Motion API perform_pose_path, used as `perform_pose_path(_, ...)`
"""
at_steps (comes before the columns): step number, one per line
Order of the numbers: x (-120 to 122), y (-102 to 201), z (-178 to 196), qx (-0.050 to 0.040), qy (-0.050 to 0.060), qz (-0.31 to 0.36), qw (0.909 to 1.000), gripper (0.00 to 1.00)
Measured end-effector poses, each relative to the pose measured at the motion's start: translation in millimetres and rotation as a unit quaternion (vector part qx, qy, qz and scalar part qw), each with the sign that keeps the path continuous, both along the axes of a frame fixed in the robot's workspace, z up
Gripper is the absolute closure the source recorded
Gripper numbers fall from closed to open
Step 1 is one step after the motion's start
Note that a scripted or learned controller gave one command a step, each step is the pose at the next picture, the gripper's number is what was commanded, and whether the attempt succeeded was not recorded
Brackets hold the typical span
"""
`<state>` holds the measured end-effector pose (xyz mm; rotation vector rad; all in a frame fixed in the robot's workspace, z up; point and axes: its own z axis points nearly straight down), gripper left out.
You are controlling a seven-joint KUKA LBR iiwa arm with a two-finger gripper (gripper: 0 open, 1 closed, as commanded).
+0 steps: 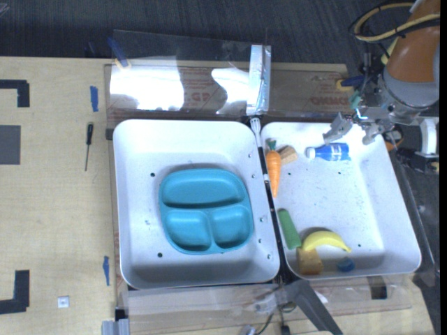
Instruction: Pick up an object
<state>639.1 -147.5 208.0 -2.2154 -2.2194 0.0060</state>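
My gripper (353,131) hangs over the far edge of the right bin (391,208), its two fingers spread open with nothing between them. Just below it in the view, a small white bottle with a blue label (328,152) lies on its side on the bin floor. An orange carrot (273,170) lies along the bin's left wall, with a small brown piece (287,153) beside its top. Near the front sit a green stick-shaped item (288,229), a yellow banana (325,241), a tan block (309,260) and a small blue piece (345,264).
The left bin (133,187) holds a blue divided plate (205,209). A clear panel (183,82) and an upright metal strip (258,79) stand behind the bins. Cables (380,19) loop near the arm at top right. A wooden bench top (49,208) lies to the left.
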Motion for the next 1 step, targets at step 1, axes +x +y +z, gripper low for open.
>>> perform_pose_path(1,24.9,-26.8,-68.6,-0.0002,0.002,-0.017,0.9999,0.0)
